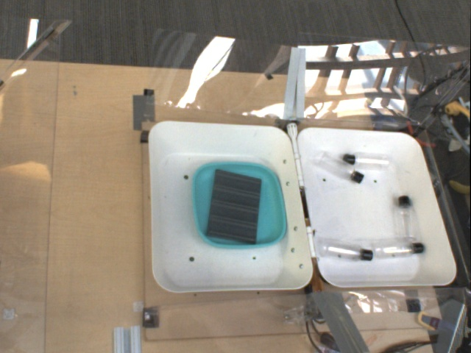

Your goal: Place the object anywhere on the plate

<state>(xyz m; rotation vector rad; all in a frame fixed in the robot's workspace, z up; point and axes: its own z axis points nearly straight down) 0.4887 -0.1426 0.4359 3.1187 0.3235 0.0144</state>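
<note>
clear tubes (pixel 383 251) (black-capped) barely visible against bin (pixel 434 271).

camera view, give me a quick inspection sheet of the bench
surface: wooden bench bearing two shallow white bins, left bin and right bin
job's things: dark grey ribbed rectangular block lying on teal rounded plastic plate, in left bin
clutter: clear plastic tubes with black caps scattered in right bin
grippers: nothing seen
cables: black cable at top right
surroundings: metal frame behind right bin
</note>
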